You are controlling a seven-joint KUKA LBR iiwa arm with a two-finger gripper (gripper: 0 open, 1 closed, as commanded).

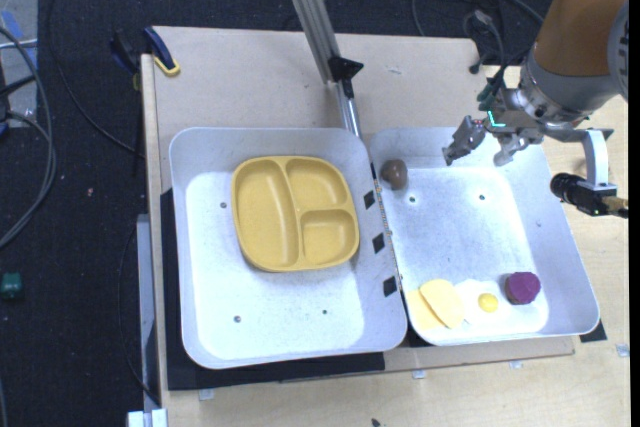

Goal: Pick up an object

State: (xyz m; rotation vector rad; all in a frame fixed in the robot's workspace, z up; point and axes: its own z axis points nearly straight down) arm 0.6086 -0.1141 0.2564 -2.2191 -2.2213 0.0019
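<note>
A yellow divided plate (296, 213), a brown ball (394, 173), a purple lump (522, 288) and pale yellow pieces (441, 302) lie in white bins (200, 315).

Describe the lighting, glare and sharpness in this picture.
Camera view: even overhead light, soft shadows under the yellow plate; the white bins are bright, nearly washed out; the floor behind is dark; the gripper is slightly soft, its small parts hard to resolve.

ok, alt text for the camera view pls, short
A grey robot arm's open hand hovers over the far edge of the right bin, which holds a brown ball, a purple piece and yellow pieces. The left bin holds a yellow divided plate.
</note>
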